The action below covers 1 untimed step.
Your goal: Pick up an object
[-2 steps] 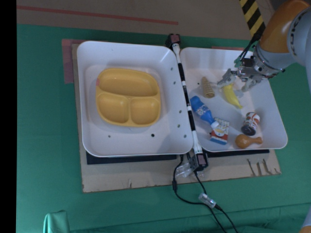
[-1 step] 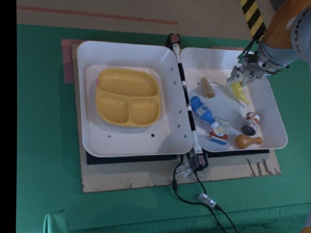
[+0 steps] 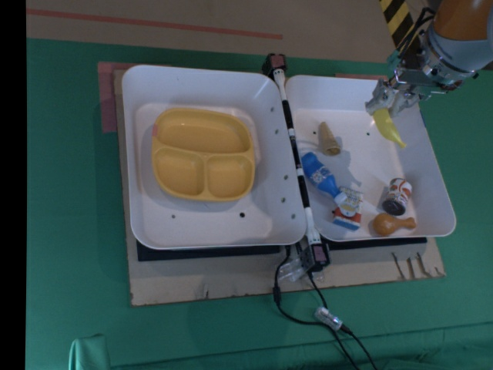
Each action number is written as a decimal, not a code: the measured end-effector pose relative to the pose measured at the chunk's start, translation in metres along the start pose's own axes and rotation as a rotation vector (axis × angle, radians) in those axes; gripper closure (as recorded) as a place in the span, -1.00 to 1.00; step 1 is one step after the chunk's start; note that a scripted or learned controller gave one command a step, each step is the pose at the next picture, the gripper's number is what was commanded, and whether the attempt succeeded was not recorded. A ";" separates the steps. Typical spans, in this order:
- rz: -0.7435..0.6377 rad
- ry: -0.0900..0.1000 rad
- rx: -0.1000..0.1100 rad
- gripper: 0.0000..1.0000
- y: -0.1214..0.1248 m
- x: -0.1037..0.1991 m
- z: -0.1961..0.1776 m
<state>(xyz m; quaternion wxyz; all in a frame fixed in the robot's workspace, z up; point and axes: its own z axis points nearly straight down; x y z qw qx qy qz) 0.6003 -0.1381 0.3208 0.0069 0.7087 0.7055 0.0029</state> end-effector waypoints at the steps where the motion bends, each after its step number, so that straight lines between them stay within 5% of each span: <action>1: 0.000 0.002 0.001 1.00 -0.029 0.051 -0.062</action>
